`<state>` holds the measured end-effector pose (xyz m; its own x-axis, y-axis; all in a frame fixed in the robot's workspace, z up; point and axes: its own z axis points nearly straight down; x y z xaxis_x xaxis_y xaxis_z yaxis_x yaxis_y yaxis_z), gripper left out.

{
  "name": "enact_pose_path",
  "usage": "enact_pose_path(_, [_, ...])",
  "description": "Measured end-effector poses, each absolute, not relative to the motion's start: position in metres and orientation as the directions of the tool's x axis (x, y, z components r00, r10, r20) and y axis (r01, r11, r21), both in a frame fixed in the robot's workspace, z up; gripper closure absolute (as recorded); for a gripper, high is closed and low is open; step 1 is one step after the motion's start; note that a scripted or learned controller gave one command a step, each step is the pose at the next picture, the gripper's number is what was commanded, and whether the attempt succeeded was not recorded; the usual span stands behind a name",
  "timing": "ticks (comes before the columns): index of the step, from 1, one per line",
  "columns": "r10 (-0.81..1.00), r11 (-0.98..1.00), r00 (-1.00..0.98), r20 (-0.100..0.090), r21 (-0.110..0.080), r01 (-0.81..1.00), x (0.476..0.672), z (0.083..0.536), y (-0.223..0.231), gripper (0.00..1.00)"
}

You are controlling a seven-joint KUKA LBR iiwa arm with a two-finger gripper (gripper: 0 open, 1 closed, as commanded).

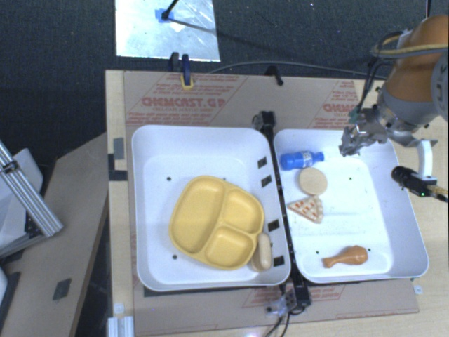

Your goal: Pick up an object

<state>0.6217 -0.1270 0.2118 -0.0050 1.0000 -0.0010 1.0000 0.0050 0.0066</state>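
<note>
The right bin (403, 209) holds a blue bottle (302, 160) lying on its side near the back, a round tan cookie (313, 182) just below it, a pizza slice (308, 208) in the middle, and a chicken drumstick (346, 257) near the front. My gripper (350, 146) hangs over the bin's back right part, to the right of the bottle and apart from it. Nothing shows between its fingers.
The left bin (151, 188) holds a yellow divided tray (216, 221) with a pale bread roll (262, 250) beside its front right corner. A black divider (277, 188) runs between the bins. A clamp (185, 69) sits at the bench's back edge.
</note>
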Motion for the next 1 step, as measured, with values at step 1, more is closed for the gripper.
enact_pose_path(1, [1.000, 0.005, -0.005, -0.001, 0.006, 1.000, 0.6230, 0.2601, -0.1271, 1.00])
